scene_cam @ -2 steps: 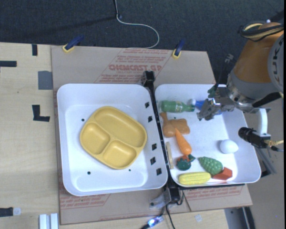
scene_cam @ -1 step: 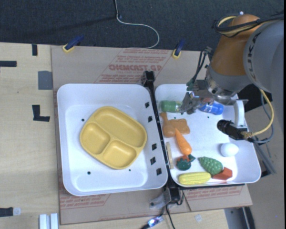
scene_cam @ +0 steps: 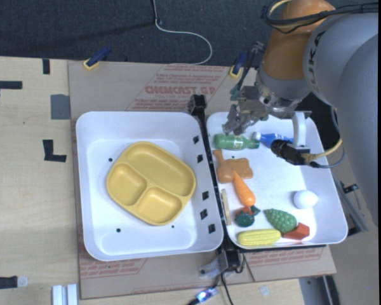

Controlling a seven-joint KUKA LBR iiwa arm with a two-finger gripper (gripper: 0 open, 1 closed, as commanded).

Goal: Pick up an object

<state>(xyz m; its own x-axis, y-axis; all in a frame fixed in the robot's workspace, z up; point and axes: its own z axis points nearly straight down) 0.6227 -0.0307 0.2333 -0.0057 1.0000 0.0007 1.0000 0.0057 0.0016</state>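
The grey arm's two-finger gripper point(scene_cam: 237, 124) hovers at a green plastic bottle point(scene_cam: 236, 143) lying in the right white bin point(scene_cam: 324, 170); its finger state cannot be told. Nothing appears lifted yet.

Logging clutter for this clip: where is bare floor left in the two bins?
Left bin: bare strips around the yellow tray. Right bin: a patch between carrot and egg. Crowded along its near edge and under the gripper.
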